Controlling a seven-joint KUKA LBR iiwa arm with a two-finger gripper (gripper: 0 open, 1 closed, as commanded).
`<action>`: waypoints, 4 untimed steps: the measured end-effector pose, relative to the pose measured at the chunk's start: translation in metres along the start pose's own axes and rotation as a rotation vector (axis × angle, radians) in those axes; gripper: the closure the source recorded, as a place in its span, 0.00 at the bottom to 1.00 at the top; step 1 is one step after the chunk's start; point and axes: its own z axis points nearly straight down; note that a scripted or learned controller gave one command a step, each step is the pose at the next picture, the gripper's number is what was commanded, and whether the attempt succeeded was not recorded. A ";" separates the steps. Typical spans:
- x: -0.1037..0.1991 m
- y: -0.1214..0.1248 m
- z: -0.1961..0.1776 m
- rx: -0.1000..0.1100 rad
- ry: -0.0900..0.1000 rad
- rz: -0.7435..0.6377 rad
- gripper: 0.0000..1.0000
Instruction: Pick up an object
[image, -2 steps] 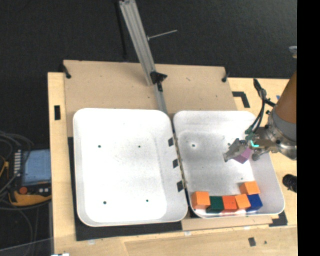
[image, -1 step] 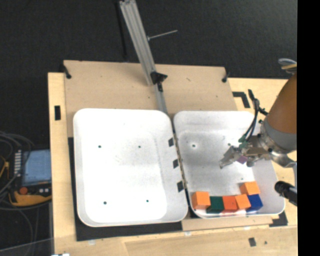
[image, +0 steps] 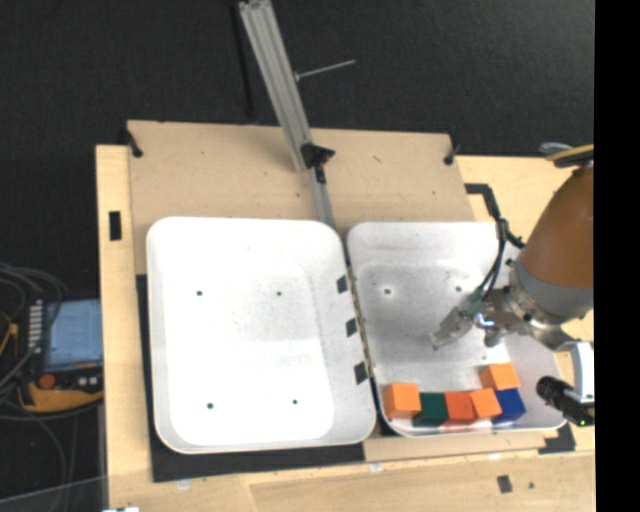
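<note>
1. The step in hand looks like the approach: the claw (image: 462, 325) hangs over the middle of the right bin (image: 420, 245), and I cannot tell how it is set or whether it holds anything.
2. Next, it likely needs to travel toward the bin's near edge and descend squarely over one block.
3. The blocks (image: 458, 403) are small cubes, orange, green and blue, packed touching in a row along that near wall, one orange block (image: 501, 376) just behind the row.

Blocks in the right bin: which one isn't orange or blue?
The green block, dark green, second from the left in the row along the right bin's near edge, between two orange blocks.
</note>
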 end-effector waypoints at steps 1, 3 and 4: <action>0.002 0.003 0.062 0.000 0.000 0.000 0.00; 0.011 0.010 -0.009 -0.013 -0.001 -0.006 1.00; 0.010 0.012 -0.042 -0.011 0.000 -0.007 1.00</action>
